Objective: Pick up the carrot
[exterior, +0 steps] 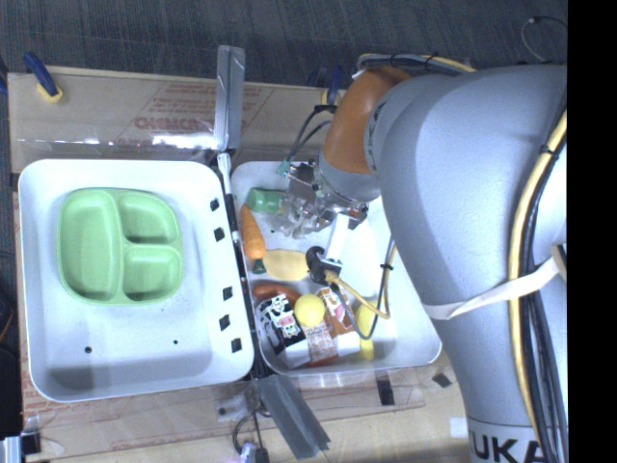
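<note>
The carrot lies lengthwise against the left wall of the right bin, just right of the divider at the frame's centre, its orange body running up and down the picture with a green object just above its top end. Being pressed to the wall, it probably leaves room for a finger on one side only. Lower in the same bin the clutter crowds together: a pale yellow piece, a yellow ball and a black-and-white toy. The left bin carries a green divided plate. The grey arm comes in from the right of the frame, bent steeply down, its orange band above the wrist. The claw hangs just right of the carrot's upper end with nothing seen between its fingers; whether it stands wide or narrow I cannot tell.
</note>
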`<state>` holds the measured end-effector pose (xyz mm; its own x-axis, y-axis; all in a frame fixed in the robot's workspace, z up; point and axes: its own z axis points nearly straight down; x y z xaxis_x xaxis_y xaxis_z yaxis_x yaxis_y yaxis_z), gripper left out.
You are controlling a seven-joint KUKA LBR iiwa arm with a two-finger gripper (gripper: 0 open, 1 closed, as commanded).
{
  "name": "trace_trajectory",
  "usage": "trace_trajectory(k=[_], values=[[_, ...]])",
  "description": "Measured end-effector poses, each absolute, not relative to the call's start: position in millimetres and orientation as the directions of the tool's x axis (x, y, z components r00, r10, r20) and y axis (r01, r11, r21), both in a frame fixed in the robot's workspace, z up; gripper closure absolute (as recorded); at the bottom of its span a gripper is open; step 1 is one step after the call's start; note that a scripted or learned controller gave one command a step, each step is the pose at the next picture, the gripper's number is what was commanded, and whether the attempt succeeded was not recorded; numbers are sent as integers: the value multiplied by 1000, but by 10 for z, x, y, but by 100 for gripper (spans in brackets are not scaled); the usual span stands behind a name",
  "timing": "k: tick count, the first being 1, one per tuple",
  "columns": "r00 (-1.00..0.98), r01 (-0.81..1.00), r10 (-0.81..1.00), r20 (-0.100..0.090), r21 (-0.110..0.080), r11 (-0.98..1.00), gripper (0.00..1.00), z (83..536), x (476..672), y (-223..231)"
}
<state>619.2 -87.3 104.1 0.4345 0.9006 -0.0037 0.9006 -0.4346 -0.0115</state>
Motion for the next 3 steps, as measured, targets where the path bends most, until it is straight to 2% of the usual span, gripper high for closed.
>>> trace_trajectory(k=[1, 2, 3], values=[[434, 901, 901, -4, -12, -434, 0, 1040, 6192, -872], [725, 688, 688, -4, -9, -725, 0, 890, 5939, -957], [720, 693, 694, -6, -14, -720, 100, 971, 5943, -948]])
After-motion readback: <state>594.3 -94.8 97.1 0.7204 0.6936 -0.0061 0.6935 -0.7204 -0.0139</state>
